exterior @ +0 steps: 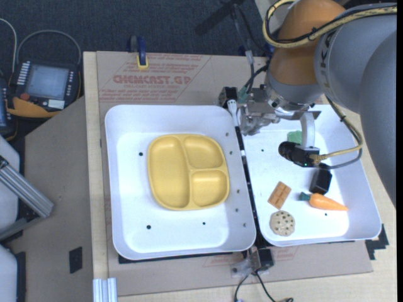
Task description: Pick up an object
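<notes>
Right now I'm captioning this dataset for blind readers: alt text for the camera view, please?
A grey-and-orange robot arm's end effector hovers at the right bin's top left corner, above a toy carrot, cookie, cracker and black block. The left bin holds a yellow divided plate.

A yellow plate with three compartments lies flat at the middle of the left bin, left of the frame's centre. In the right bin, toward the lower right of the frame, a round cookie with dark specks lies flat near the bin's lower edge. Just above it a tan cracker lies tilted. To their right an orange carrot lies on its side, with a small black block just above it. Higher up, a green piece is partly hidden.
</notes>
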`<action>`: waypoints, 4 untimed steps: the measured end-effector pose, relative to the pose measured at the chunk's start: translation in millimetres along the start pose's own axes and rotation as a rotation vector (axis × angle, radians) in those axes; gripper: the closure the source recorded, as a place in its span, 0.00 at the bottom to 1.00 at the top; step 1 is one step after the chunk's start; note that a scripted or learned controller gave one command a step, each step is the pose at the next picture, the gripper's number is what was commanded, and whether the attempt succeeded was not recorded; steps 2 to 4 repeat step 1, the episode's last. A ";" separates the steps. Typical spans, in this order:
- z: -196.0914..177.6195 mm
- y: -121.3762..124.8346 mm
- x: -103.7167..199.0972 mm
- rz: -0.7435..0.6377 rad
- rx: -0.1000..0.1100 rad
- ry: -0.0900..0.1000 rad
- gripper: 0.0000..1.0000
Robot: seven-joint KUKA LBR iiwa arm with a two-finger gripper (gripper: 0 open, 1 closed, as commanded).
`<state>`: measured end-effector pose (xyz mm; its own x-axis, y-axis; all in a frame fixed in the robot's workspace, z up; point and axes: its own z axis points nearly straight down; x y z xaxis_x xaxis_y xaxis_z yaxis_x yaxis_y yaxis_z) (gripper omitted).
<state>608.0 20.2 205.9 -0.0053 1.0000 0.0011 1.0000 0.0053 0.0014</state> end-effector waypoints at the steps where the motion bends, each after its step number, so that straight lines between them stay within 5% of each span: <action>1: 0.8 -1.6 53.8 0.000 0.000 0.000 1.00; 4: 0.8 -1.6 53.8 0.000 0.000 0.000 1.00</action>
